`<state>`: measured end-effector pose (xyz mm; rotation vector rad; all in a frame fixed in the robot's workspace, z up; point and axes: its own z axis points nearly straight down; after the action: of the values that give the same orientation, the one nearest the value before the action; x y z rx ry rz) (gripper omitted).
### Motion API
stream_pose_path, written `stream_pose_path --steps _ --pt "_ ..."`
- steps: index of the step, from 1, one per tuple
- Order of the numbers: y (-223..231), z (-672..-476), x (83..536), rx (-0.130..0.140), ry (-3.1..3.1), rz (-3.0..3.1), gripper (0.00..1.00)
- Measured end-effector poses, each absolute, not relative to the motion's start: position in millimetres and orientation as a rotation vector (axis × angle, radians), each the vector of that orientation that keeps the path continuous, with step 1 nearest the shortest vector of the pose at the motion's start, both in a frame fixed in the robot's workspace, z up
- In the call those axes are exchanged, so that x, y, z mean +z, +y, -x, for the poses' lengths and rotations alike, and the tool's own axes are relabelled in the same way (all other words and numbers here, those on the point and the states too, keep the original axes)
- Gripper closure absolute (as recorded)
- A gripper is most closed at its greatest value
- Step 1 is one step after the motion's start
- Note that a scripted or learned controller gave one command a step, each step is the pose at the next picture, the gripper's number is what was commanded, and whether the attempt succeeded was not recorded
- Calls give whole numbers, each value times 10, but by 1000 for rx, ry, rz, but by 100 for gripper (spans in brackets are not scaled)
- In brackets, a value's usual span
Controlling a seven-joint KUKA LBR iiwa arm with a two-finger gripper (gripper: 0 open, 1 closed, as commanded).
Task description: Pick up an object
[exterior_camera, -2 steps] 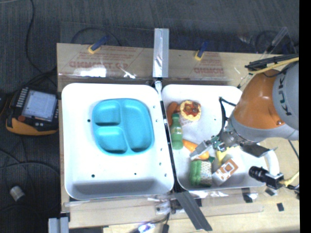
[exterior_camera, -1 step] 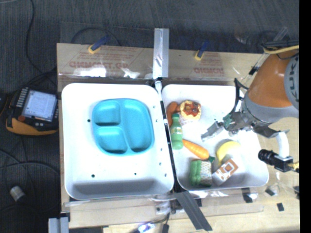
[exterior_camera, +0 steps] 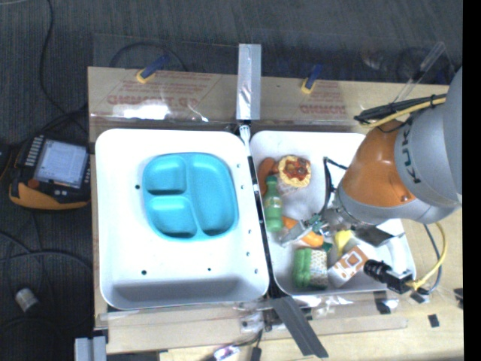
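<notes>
The tool (exterior_camera: 322, 224) is low in the right bin (exterior_camera: 391, 265), among small toy foods (exterior_camera: 312, 265); its state I cannot tell. They seem light, stiff, slippery; grip across the middle.

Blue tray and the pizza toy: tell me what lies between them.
In the camera view, the bins' adjoining white walls separate the blue tray from the pizza toy.

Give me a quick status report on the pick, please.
Gripper low in right bin, among the toy clutter. Nothing seen held. Green item and pizza toy close by. Blue tray in left bin.
</notes>
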<state>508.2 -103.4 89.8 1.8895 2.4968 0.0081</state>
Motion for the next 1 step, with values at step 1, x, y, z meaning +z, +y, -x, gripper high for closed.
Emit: stream_pose_path --steps 1 --pt "-1020 -5092 994 12 2498 -1889 100"
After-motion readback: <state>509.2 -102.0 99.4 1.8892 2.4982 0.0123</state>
